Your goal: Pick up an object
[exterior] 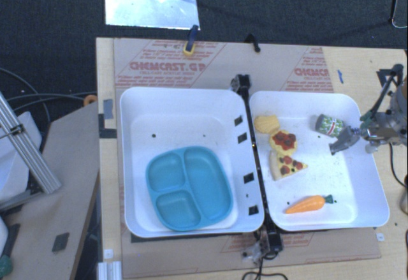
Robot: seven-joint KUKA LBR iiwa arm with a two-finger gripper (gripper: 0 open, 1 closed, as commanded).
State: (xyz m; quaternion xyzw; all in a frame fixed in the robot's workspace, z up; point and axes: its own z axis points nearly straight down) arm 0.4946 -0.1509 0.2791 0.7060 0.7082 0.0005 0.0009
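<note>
1. Left white bin (pixel 137 116) holds a smooth teal divided plate (pixel 189 188).
2. Right white bin (pixel 366 199) holds a toy cookie (pixel 266 124), two flat pizza slices (pixel 284 153) and a tapered orange carrot (pixel 307 204).
3. A small green-patterned can (pixel 329 124) lies on its side, long axis left to right, just left of the end effector (pixel 341 143), whose grip state I cannot tell.
</note>
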